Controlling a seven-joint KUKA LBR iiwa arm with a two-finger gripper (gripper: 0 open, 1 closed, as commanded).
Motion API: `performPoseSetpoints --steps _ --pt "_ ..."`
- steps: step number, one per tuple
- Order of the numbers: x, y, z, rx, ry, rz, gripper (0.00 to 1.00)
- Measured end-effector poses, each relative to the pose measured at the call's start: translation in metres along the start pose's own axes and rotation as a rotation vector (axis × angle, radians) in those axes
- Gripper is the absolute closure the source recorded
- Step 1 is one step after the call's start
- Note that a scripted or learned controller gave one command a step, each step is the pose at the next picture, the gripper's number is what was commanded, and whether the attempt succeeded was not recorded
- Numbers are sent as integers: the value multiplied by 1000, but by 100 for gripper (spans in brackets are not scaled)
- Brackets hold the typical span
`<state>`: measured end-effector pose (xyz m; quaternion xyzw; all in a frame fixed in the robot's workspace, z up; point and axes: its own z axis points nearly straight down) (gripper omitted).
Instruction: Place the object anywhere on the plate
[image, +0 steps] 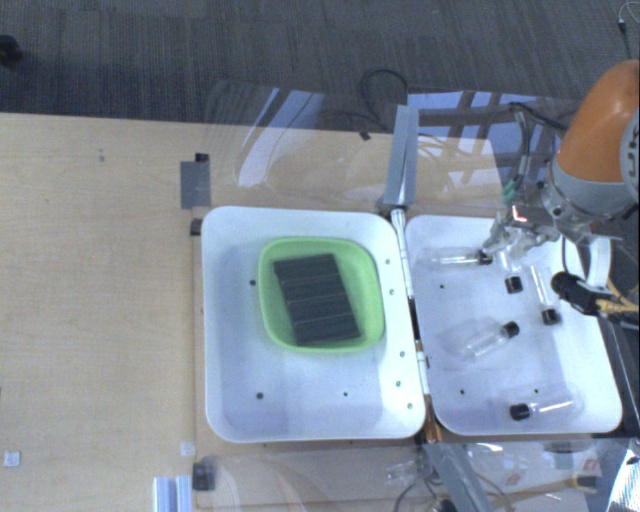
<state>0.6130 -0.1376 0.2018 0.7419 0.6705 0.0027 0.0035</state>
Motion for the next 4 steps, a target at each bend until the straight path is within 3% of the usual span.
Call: performPoseSetpoints --steps 1,2,3,4 --pt "0 0 0 0 0 0 0" --pt "-32 -30 -50 -2 -1 112 0" --pt "-64 -36 -89 -1 -2 152 0" --pt "-61 -64 -115 -1 -2 58 0"
